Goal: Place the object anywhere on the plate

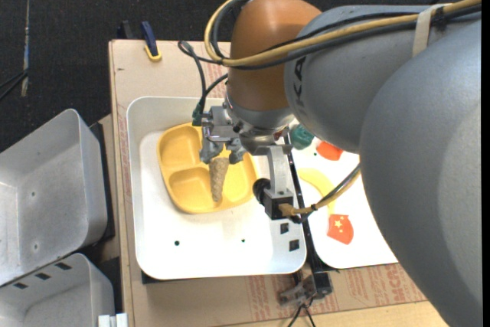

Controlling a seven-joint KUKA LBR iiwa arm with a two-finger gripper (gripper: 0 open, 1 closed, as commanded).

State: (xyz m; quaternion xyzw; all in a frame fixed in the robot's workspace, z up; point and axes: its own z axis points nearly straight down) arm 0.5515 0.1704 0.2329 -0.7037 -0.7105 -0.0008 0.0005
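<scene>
the arm's gripper [220,152] hangs over a yellow plate [178,152] that has two compartments and lies in the left-hand white bin [149,241] of the pair on the bench. a tan, ridged cone [218,179], like an ice-cream cone, sits upright with its wide end pinched between the two fingers and its narrow tip pointing down toward six o'clock. the tip reaches the lower compartment of the plate, near that compartment's three o'clock edge; whether it touches the surface cannot be told. the grey arm with its orange band [268,34] covers the twelve to three o'clock part of the scene. in the second bin [379,253], at three o'clock from the plate, lie a red-orange piece [340,228], another orange piece [330,152], a teal bit [303,138] and a yellow shape [316,185], all partly hidden by the arm.
</scene>
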